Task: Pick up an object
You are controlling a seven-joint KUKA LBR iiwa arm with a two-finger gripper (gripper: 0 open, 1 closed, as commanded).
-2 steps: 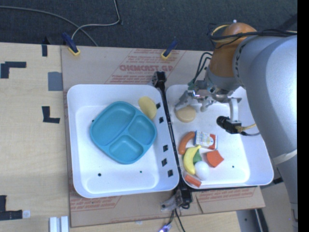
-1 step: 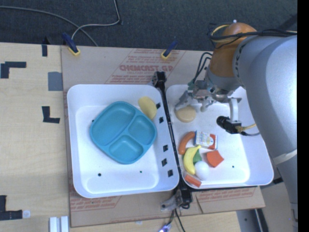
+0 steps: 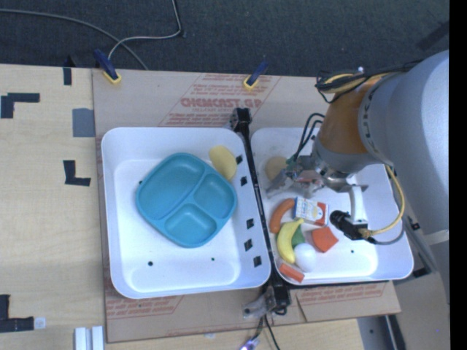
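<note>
- Counting the bins gives two: the left bin (image 3: 120, 217) and the right bin (image 3: 379, 265), shallow and white, side by side on a cardboard sheet (image 3: 168, 97).
- The left bin holds two things: one blue divided plate (image 3: 187, 199) lying flat in the middle, and one yellow lemon-like piece (image 3: 223, 162) just beside the plate's far right edge.
- The right bin holds a cluster of small toy foods along its left side: one pale round piece (image 3: 275, 168) at the far end, one orange carrot-like piece (image 3: 281, 214), one white and red carton (image 3: 310, 210), one yellow banana (image 3: 288, 240), one white egg-like ball (image 3: 305, 257), one red-orange block (image 3: 325, 240) and one red piece (image 3: 291, 273) at the near edge.
- Two yellow and blue clamps (image 3: 108, 68) pin the cardboard's far edge.
- One arm (image 3: 408, 144) reaches in from the right, its orange band above the right bin and its wrist bent down toward the cluster.
- The gripper (image 3: 292, 183) sits low between the pale round piece and the carton; whether its fingers are parted or closed I cannot tell, and nothing is clearly seen between them.
</note>
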